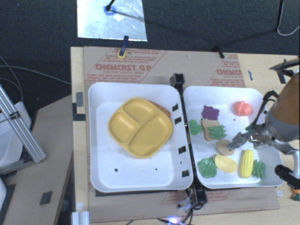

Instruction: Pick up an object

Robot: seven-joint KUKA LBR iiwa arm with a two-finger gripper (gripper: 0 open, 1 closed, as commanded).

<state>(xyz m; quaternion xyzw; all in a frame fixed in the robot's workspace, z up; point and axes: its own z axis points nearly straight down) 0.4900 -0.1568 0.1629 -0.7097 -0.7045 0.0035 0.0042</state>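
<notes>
A yellow divided plate (140,127) fills the left bin (101,97) while, in the crowded right bin (225,92), the gripper (234,142) hovers over a tan disc (224,147), fingers' state unclear, risking nudging the neighbouring corn (246,163) instead.

I read red print on the brown protective sheet (154,62) lying beneath the bins. Near its upper left it says "CHEMCAST G9". Near its upper right the same "CHEMCAST" wording repeats, cut off and partly illegible. Smaller lines below both are too blurred to read.
</notes>
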